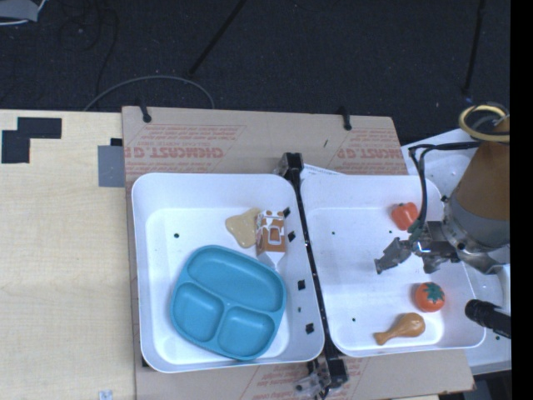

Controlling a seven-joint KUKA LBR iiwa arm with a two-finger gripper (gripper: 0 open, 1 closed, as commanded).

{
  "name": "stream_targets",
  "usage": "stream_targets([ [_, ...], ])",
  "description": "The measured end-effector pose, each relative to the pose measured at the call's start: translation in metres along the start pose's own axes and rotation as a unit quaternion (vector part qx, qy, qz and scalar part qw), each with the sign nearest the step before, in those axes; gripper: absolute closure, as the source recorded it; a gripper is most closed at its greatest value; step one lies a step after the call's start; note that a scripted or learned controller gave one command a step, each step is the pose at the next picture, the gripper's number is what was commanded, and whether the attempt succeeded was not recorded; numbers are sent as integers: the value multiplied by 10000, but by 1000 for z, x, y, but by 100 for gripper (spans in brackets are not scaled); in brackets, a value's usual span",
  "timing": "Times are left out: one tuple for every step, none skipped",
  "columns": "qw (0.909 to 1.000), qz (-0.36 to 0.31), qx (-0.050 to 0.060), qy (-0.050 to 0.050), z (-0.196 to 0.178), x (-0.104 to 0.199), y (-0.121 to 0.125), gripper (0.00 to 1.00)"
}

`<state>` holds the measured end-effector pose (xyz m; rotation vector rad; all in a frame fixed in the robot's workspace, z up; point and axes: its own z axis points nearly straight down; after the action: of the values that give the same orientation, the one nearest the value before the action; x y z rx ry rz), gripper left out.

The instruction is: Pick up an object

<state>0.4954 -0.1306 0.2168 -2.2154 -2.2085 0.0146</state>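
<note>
Task not yet accomplished, in my judgement: the claw [405, 255] hangs over the right shallow white plastic bin [354, 223] with its dark fingers spread apart and nothing between them.

Left shallow white plastic bin [154, 223]: a blue three-compartment plastic tray [227, 302] toward 6 o'clock; a tan flat piece [244, 227] and a small brown-and-white item [272, 234] at 1 o'clock.

Right bin: an orange-red round toy with green top [429, 296] at 4 o'clock, a tan toy drumstick [401, 328] at 5 o'clock, a small red-orange object [404, 215] at 2 o'clock. Any would serve; all remain to be lifted.

Dark carpet [250, 40] w/ cables [150, 86]; pale wood bench [58, 248].
</note>
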Motion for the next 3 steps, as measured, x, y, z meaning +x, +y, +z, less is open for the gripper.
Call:
stream_targets([
  [10000, -14, -60, -7, -7, 0, 3, 0],
  [10000, -18, -39, -1, 49, 9, 9, 0],
  [10000, -15, -43, -1, 110, 15, 6, 0],
])
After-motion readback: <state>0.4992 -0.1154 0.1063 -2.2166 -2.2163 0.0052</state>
